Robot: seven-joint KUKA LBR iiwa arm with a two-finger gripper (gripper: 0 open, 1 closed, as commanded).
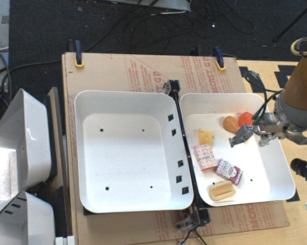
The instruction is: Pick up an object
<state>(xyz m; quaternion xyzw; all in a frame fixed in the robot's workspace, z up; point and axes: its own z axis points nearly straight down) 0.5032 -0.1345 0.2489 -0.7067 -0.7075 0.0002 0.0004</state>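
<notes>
The right bin holds several small items: an orange-brown ball, a red piece, a yellow chunk, a red-and-white box, a purple-pink packet and a tan bun. My gripper hovers over the bin's upper right part, just below and right of the red piece and the ball. It is open, with white bin floor showing between the two dark fingers. Nothing is held.
The left bin sits beside the right one, with a black divider strip between them. Spare white tubs stand off the bench at the far left. Two clamps pin the board's back edge.
</notes>
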